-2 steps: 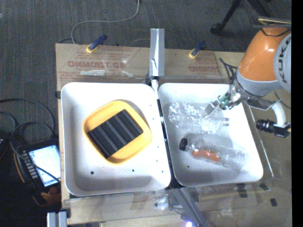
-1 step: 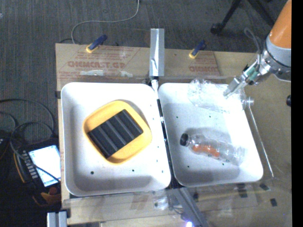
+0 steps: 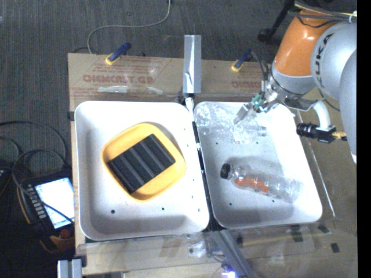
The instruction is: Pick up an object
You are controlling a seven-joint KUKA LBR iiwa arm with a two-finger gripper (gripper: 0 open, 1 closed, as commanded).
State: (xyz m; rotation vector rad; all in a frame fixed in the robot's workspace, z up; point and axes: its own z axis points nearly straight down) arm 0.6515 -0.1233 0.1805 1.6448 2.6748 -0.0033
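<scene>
Gripper [image 3: 246, 113] over crumpled clear plastic wrap [image 3: 235, 128], jaw state unclear. Nothing lifted; clear plastic bottle [image 3: 261, 182] lies below-right, untouched.

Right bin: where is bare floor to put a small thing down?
In the right bin, bare floor lies between the bottle and the front wall. The back corner is crowded: crumpled clear plastic lies there, with the gripper above it.
</scene>
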